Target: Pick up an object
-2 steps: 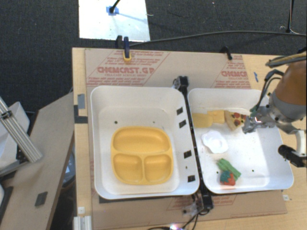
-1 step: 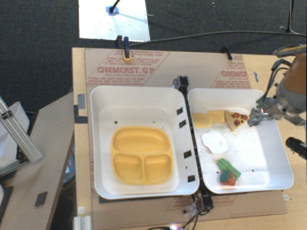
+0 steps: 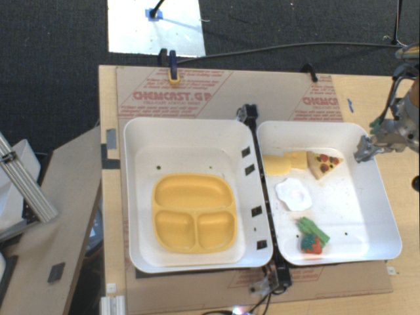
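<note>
The right bin [image 3: 384, 205] holds a yellow cheese wedge [image 3: 283, 163] and a pizza slice [image 3: 324, 163] near its far side. A flat white piece [image 3: 293, 194] lies in the middle, and a green and red toy vegetable [image 3: 312, 236] lies near the front. My gripper [image 3: 365, 151] hangs over the right bin's far right rim, to the right of the pizza slice and apart from it. Nothing shows in its grasp.
The left bin [image 3: 141, 143] holds a yellow divided plate [image 3: 194, 212]. A black clip strip [image 3: 257, 189] runs along the seam between the bins. A cable [image 3: 282, 48] crosses the cardboard behind the bins. The grey arm [image 3: 401, 120] enters from the right.
</note>
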Action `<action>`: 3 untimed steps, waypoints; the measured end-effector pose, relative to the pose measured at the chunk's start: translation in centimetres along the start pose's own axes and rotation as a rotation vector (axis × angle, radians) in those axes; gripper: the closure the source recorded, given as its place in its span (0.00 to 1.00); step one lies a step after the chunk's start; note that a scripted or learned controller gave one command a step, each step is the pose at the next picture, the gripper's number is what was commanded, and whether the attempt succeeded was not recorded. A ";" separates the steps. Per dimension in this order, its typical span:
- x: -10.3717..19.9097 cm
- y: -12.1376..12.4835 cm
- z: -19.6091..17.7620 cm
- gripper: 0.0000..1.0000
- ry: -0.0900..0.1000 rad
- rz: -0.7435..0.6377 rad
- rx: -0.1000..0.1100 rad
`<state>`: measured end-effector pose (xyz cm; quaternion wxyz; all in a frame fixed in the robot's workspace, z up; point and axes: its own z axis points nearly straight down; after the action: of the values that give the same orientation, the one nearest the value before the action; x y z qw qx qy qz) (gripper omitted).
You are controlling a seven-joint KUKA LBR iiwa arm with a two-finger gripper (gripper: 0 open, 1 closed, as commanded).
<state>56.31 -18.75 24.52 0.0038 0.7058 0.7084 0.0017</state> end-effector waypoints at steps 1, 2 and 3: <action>5.4 0.0 0.7 1.00 0.004 -0.006 0.007; 11.4 1.9 1.1 1.00 0.005 -0.007 0.005; 17.7 2.5 1.7 1.00 0.005 -0.007 0.006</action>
<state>58.73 -1.08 22.76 0.0001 0.7032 0.7110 0.0014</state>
